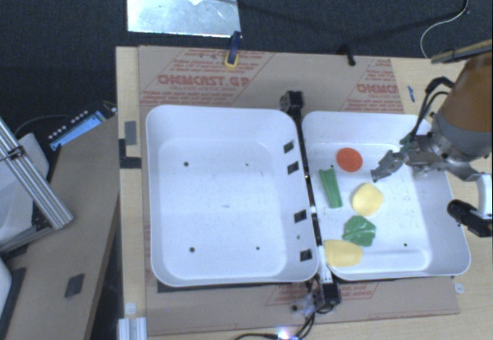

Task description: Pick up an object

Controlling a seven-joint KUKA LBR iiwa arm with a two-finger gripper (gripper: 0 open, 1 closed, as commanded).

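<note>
Closest to the lens sits a yellow lump (343, 254) at 6 o'clock in the right bin (443, 254), and my gripper (387, 166) (can't tell its state) hovers at 3 over the orange ball (350, 159), so I'd drop straight down, centred.

Two shallow white bins side by side on a bench: left bin (223, 192), right bin (431, 254). In the right bin, five items grouped toward its left side: orange round piece (350, 159) farthest; green stick (331, 187) beside the dividing wall; yellow lump (367, 199) just right of the stick; green leafy piece (360, 230) nearer; yellow piece (343, 254) nearest, touching the leafy piece. Gripper (383, 169) above the right bin, right of the orange round piece and apart from it.
</note>
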